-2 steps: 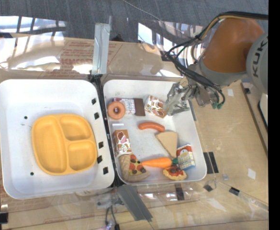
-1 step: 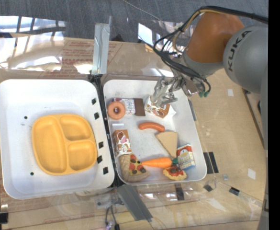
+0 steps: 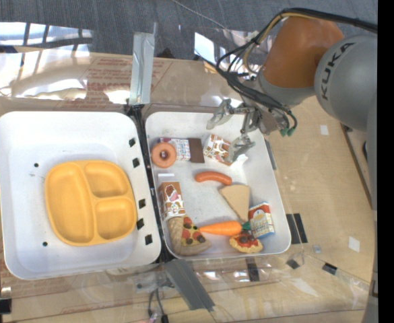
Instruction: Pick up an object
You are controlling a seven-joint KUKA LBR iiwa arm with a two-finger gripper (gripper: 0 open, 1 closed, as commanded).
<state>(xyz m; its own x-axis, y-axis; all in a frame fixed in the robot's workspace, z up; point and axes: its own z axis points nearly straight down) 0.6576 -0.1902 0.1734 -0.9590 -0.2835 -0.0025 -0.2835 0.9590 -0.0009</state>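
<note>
My gripper [image 3: 232, 128] hangs over the far edge of the right bin [image 3: 277, 200], open, with nothing between its fingers [image 3: 244, 140]. Just below and left of it lies a small printed snack packet [image 3: 217, 149]. Along the same far row lie a dark chocolate bar [image 3: 197, 151], a white packet [image 3: 181, 149] and a pink-iced donut [image 3: 163, 155]. An orange sausage [image 3: 213, 177] and a tan cheese wedge [image 3: 236, 199] lie mid-bin. At the near edge are a carrot [image 3: 220, 229], a pizza slice [image 3: 187, 236], a small carton [image 3: 261, 221] and a brown packet [image 3: 172, 199].
The left bin [image 3: 21, 140] holds a yellow divided tray [image 3: 89, 200]. A grey divider strip [image 3: 141, 66] runs between the bins at the back. Cables [image 3: 244, 52] loop off the arm's orange band [image 3: 298, 46] above the right bin's far corner.
</note>
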